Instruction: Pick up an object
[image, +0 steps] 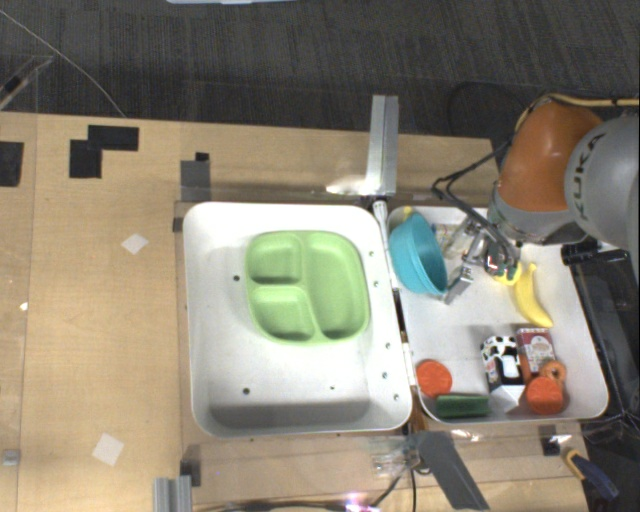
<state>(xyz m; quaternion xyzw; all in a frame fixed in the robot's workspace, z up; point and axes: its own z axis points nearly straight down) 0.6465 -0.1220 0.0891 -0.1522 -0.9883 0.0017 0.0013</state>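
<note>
Over at three o'clock, the gripper (462, 276) pinches the rim of a tilted blue bowl (417, 255) inside the right bin (590, 395); a green tray (305, 285) fills the left bin (215, 330).

From my seat the arm (575, 180) runs off the right edge, so I see little past its wrist. It covers the right bin's (590, 330) far corner. The blue bowl (417, 255) hides the wall behind it. The label on the small carton (536, 350) is too small to read.
</note>
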